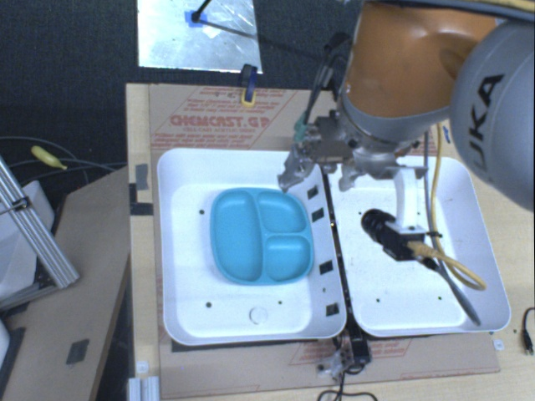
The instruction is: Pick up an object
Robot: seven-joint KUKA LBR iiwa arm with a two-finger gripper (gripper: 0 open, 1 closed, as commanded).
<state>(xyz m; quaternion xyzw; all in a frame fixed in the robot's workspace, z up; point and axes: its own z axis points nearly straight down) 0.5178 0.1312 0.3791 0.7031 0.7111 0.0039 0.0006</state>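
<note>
A light blue divided plate [257,235] with three compartments lies flat in the left white bin [188,249]. My gripper [319,174] hangs over the ridge between the two bins, just past the plate's far right corner. Its two metal fingers [290,172] stand apart and nothing shows between them. The left finger is close above the plate's far right rim. The grey arm with its orange band comes in from the upper right and hides the far part of the right bin [468,249].
A small pale round mark [257,314] sits near the left bin's front wall. Printed cardboard [217,119] lies under and behind the bins. A silver sheet [196,23] is at the back, and an aluminium frame [29,224] stands at the left.
</note>
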